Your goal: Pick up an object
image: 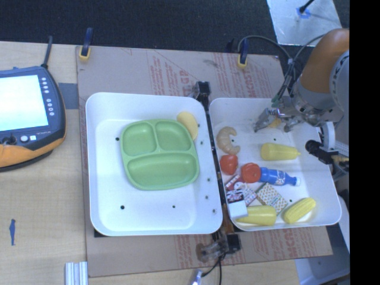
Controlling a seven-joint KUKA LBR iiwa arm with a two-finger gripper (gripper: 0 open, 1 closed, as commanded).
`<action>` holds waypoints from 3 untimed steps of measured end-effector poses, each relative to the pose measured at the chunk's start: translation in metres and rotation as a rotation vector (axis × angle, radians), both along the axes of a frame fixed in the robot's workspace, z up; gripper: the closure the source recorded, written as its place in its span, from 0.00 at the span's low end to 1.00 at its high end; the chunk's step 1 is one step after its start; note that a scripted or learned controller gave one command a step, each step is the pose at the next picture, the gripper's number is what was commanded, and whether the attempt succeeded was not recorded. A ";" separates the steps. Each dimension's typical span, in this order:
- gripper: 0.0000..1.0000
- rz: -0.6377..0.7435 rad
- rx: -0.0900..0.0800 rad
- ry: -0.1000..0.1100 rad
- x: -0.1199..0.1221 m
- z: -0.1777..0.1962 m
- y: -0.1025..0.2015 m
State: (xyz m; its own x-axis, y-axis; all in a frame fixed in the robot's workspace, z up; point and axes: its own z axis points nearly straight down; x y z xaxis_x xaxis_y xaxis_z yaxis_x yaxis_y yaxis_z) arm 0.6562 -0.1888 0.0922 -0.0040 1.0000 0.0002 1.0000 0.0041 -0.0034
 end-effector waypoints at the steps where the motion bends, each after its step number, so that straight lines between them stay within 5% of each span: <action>1: 0.00 0.000 -0.001 0.000 -0.068 0.000 -0.024; 2: 0.00 -0.001 0.000 -0.002 0.000 0.000 -0.012; 3: 0.00 -0.001 -0.001 -0.003 0.000 0.000 -0.023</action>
State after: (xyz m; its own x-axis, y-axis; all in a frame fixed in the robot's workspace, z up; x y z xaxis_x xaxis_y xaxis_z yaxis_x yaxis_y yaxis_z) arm 0.6567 -0.2114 0.0924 -0.0029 1.0000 -0.0006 1.0000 0.0029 -0.0002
